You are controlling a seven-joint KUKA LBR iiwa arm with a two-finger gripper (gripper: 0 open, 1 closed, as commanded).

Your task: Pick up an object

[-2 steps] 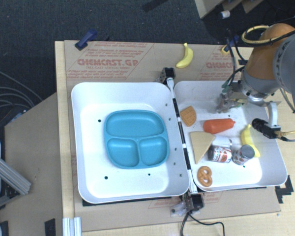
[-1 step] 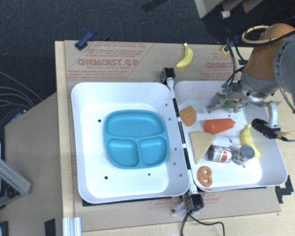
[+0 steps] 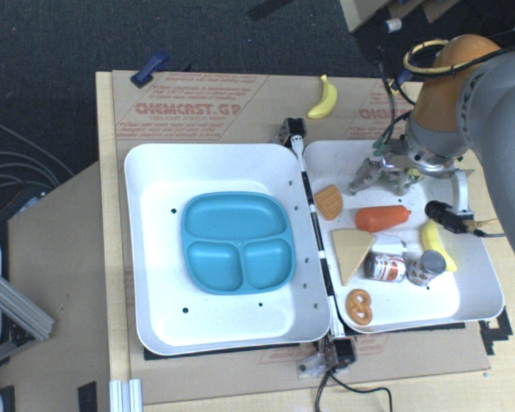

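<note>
Gripper [image 3: 379, 177] fingers look spread, clasping nothing, and we see it hanging over the right bin's [image 3: 485, 294] far part. From left: blue divided plate [image 3: 237, 240] in the left bin [image 3: 150, 239], then toast slice [image 3: 329, 202], cheese wedge [image 3: 350, 251], pretzel [image 3: 359, 306], carrot [image 3: 381, 218], small can [image 3: 386, 269], banana [image 3: 433, 245].

dark carpet floor [image 3: 69, 33], brown bench board [image 3: 206, 110], grey cables [image 3: 17, 170]

Claw [image 3: 379, 176] hangs above the right bin [image 3: 481, 286], near the carrot [image 3: 382, 218].
</note>
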